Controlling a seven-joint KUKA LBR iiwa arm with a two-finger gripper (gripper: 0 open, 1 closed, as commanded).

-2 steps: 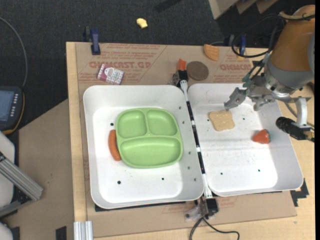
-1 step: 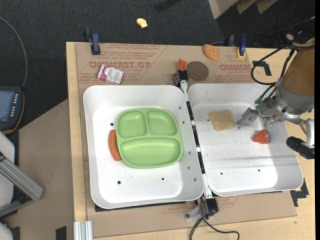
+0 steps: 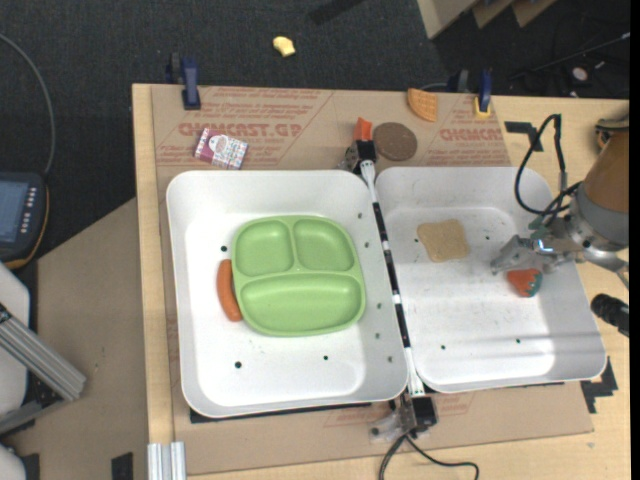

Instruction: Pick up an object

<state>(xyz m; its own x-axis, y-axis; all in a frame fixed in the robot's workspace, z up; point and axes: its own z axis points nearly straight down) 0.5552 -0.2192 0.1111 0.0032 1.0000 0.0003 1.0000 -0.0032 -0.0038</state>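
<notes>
While the arm (image 3: 605, 193) is reaching in from three o'clock, its gripper (image 3: 527, 258) is hanging low over the right bin (image 3: 480, 368), at about three o'clock from that bin's middle. A small red-orange piece (image 3: 524, 282), rounded and smooth like a plastic toy, is lying just beneath the metal fingertips, touching or nearly so; I judge this is the thing being gone for. Whether the tool is gaping or closed I cannot tell, and nothing is visibly sitting between its tips, so no hold is being claimed. A flat tan square (image 3: 442, 240), matte and rough like toast, is resting near the bin's twelve o'clock, apart from the gripper. In the left bin (image 3: 200, 358) a glossy green plate (image 3: 298, 274) with three wells is sitting at the middle, and an orange sausage shape (image 3: 228, 290) is lying against its nine o'clock rim. Both bins are shallow, white and lightly scuffed, presumably to keep pieces from rolling away
</notes>
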